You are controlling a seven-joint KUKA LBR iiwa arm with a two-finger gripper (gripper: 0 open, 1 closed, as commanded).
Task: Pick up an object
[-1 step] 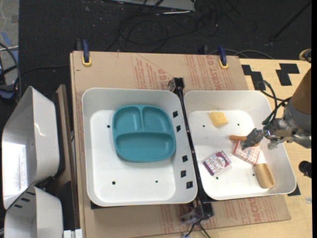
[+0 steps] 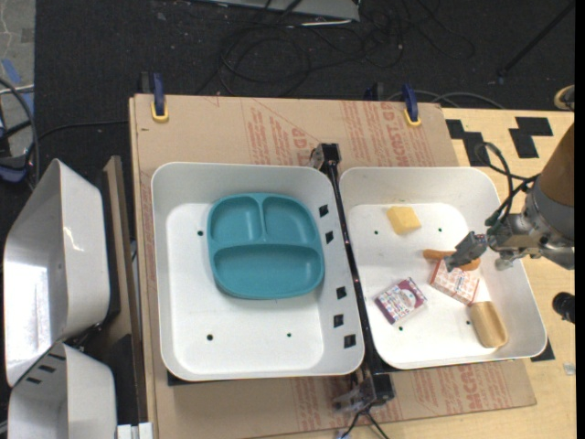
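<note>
Near edge of the surface [image 2: 274,401]: brown cardboard sheet with faint red print, mirrored or upside down, not readable. On it two shallow white bins side by side, touching along a black divider strip.

Right bin [image 2: 512,337]: tan bread-roll-shaped object [image 2: 487,324] nearest, by the right wall. Small purple-and-white packet [image 2: 400,300] toward the left, printing too small to read. Red-and-white packet [image 2: 456,283] between them, text also illegible. An orange carrot-like piece [image 2: 439,255] lies just beyond that packet, partly under the pincer. Yellow block [image 2: 404,219] further back, apart from the rest.

Pincer [image 2: 467,251] comes in from the right, low over the orange piece and the red-and-white packet's far edge; dark fingers look narrow, nothing clearly between them, contact can't be told. Grey arm [image 2: 548,218] with orange band at the frame's right.

Left bin [image 2: 174,273]: teal divided plate [image 2: 266,247] with three compartments, lying flat, roughly centred.

Far edge of cardboard: two clamps with yellow and blue handles [image 2: 160,103]. Beyond it dark carpet floor with black cables. Spare white bins [image 2: 50,263] stacked at left. Black-and-tan marker pattern at right.
</note>
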